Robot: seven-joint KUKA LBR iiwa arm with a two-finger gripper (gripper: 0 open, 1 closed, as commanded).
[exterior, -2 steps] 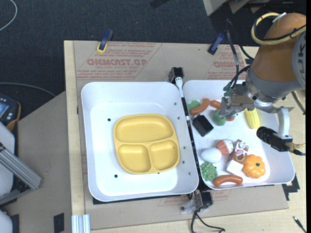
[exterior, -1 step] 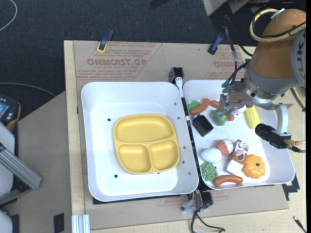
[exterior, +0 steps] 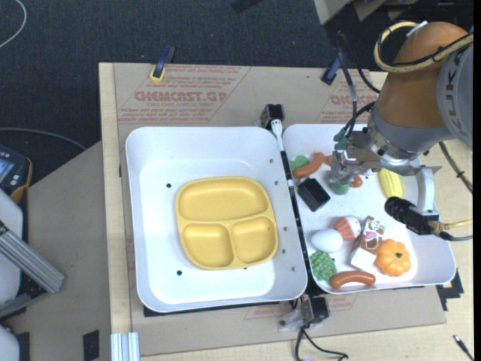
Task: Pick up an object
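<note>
My gripper (exterior: 344, 173) hangs low over the upper middle of the right bin (exterior: 443, 258), under the grey arm with its orange band. A small green piece (exterior: 340, 187) and a bit of red show right beneath it. To its left lie an orange sausage (exterior: 310, 165), a green toy (exterior: 301, 161) and a black block (exterior: 313, 194). A yellow corn cob (exterior: 391, 180) lies just to its right. Nothing shows clearly between the gripper's tips.
The left bin (exterior: 150, 171) holds a yellow three-compartment plate (exterior: 225, 220). At the right bin's front lie a white egg (exterior: 326, 240), a green broccoli (exterior: 323, 264), a sausage (exterior: 352, 279), an orange pumpkin (exterior: 393, 257) and a small toy house (exterior: 370, 234). Clamps sit between the bins.
</note>
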